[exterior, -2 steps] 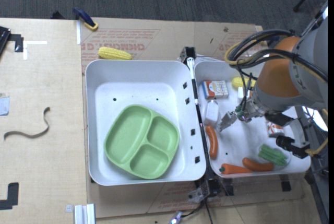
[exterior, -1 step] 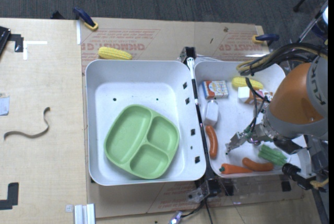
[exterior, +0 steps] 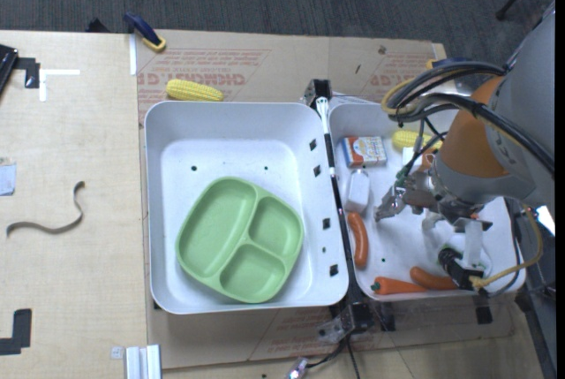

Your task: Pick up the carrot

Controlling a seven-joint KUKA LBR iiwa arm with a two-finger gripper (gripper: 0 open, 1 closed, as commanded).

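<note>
Two orange things near the carrot (exterior: 397, 285): a hot dog (exterior: 358, 238) and another piece (exterior: 434, 279). Jaws (exterior: 388, 209) hang above, state unclear; wrong pick likely.

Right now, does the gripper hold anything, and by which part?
It cannot be told: the gripper hangs over the right bin, with the carrot lying apart near the front wall.
</note>
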